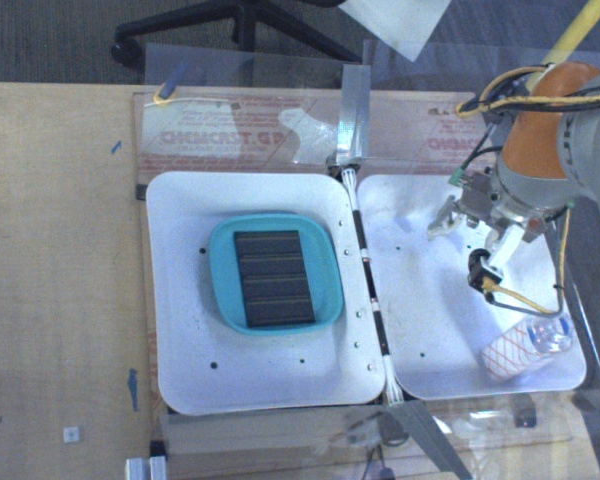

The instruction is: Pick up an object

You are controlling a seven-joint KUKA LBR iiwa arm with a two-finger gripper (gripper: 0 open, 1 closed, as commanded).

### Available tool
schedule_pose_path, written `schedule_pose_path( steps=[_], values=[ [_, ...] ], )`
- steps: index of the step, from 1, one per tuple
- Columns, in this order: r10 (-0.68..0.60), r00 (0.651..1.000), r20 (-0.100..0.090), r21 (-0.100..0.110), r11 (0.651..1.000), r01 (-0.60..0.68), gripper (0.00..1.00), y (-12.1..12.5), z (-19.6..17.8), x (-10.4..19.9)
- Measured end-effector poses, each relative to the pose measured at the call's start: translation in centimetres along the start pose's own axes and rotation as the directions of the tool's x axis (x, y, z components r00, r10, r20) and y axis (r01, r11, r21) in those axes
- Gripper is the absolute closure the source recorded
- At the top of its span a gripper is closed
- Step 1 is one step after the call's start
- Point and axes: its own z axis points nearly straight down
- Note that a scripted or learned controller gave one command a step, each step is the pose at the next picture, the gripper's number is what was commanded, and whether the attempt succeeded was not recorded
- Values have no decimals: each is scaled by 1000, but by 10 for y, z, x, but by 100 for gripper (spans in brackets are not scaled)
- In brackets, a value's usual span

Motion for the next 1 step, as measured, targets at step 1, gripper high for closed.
schedule_pose_path(
  steps=[1],
  values=[
    [-370, 929, 1, -3, 929, 370, 0, 2, 35, -67]
  ],
)
